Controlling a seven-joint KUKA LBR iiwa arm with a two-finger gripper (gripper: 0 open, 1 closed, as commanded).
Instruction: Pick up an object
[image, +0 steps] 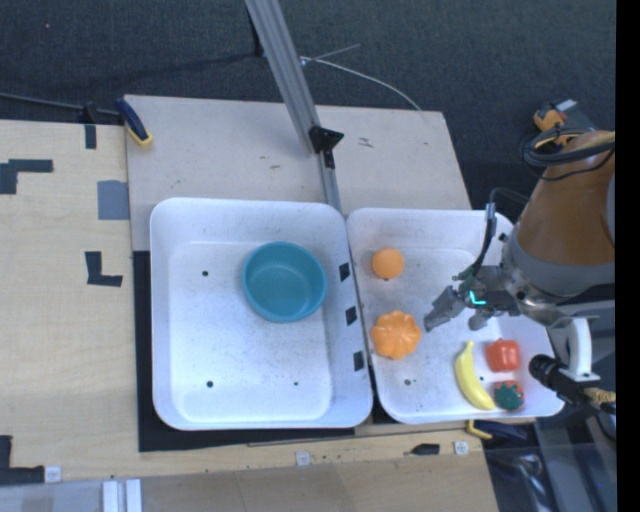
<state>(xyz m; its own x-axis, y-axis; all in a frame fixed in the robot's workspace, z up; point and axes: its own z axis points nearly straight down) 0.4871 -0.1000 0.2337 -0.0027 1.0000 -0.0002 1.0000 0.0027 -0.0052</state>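
Pale bench wood carries two white bins; the left bin (200, 400) holds a blue bowl (285, 281). Inside the right bin (420, 225), the gripper (440, 315) hangs with fingers apart, empty, just right of the orange pumpkin (396, 334). Closing there risks nudging the rounded pumpkin aside; the small orange ball (388, 263) beyond could roll.
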